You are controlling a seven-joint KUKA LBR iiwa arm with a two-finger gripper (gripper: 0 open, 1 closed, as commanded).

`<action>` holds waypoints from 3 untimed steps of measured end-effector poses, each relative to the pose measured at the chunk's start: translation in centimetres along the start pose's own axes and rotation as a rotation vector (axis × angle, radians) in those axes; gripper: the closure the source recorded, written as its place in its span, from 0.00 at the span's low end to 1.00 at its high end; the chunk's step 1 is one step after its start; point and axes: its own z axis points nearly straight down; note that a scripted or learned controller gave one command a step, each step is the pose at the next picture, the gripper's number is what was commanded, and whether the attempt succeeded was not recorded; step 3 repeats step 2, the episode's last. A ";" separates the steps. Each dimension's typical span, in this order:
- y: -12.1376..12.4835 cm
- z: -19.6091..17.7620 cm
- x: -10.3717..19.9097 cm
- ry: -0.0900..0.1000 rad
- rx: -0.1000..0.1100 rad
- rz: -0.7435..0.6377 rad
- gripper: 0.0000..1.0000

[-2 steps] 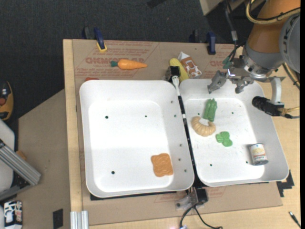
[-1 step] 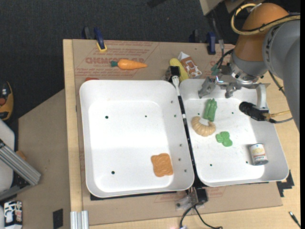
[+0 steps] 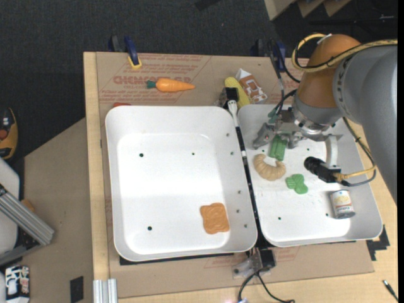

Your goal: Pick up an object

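The claw (image 3: 276, 140) hangs low over the far part of the right bin (image 3: 303, 232); whether it is clenched or released cannot be told from this slant; a small green block (image 3: 276, 151) sits right at its tip, and a grasp on it cannot be confirmed; just nearer the camera than the claw lies a tan croissant (image 3: 269, 168); a green lump (image 3: 295, 183) rests a little further on, to the claw's right in the view; a small can (image 3: 341, 203) stands well apart; far to the claw's left, an orange waffle (image 3: 214, 218) lies in the left bin (image 3: 164, 169).
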 end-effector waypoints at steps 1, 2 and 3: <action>0.3 -1.5 -0.1 -0.002 -0.009 0.001 1.00; 3.2 -11.1 9.4 0.002 -0.022 -0.011 1.00; 3.2 -11.1 9.4 0.002 -0.022 -0.011 1.00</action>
